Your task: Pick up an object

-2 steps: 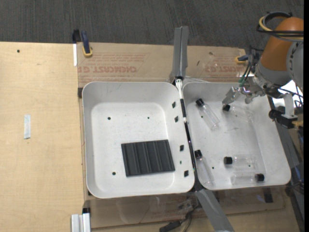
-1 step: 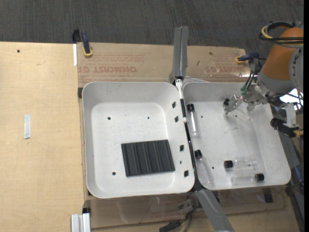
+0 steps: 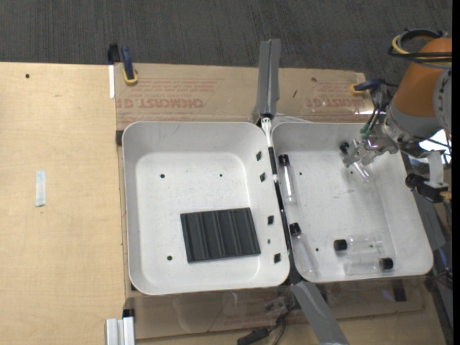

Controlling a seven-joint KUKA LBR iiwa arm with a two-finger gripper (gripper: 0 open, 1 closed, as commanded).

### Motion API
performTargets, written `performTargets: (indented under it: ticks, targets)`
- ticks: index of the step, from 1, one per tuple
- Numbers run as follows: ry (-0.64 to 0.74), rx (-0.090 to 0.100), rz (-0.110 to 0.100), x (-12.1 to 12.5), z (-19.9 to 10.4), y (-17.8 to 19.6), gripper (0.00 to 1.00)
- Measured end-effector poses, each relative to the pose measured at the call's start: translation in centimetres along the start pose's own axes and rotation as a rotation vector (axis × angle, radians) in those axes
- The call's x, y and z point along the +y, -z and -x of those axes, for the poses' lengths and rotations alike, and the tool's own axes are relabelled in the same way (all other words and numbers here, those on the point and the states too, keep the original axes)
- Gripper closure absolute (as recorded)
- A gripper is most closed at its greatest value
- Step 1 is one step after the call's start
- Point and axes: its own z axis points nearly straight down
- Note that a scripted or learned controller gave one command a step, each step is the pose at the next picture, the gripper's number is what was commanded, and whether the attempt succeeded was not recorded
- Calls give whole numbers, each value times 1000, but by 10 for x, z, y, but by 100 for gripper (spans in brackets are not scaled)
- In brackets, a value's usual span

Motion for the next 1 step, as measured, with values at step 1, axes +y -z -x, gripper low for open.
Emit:
performTargets:
  ticks: [1]
  targets:
    - [0, 0, 0, 0, 0, 0, 0]
